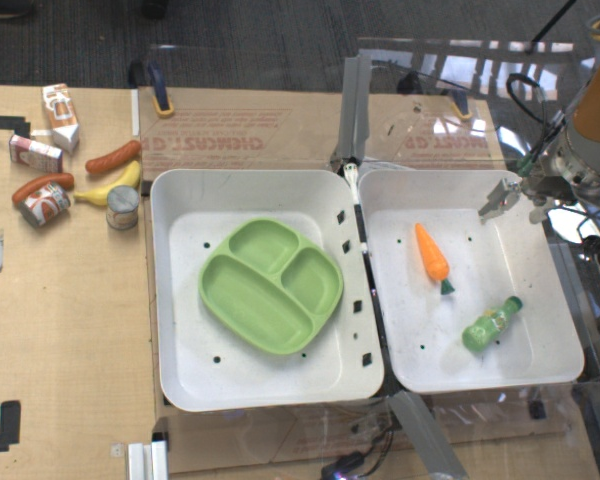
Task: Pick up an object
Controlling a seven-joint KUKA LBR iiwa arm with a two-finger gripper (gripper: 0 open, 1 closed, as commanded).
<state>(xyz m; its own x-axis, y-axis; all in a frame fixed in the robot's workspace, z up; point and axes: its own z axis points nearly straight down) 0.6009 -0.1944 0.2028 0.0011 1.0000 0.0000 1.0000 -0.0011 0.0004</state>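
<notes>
Two white bins are seen side by side on the table (60, 318). In the right bin (540, 368), two objects are found. A toy carrot (432, 253), bright orange with a small dark green stub at its lower end, lies near the middle of that bin, pointing up and slightly left. Below and to the right of it, well apart, a green bottle (490, 326) is laid on its side at a slant, its cap toward the upper right and a paler label around its body.

The hand (512, 196) is seen at the upper right of the frame, over the upper right corner of the right bin, apart from both objects. Nothing is seen between its fingers; whether they are spread or closed cannot be told.

In the left bin (175, 368) a light green divided plate (270, 285) with three compartments is placed. At the upper left of the frame, toy foods and a small can (123, 208) are scattered on the table.
</notes>
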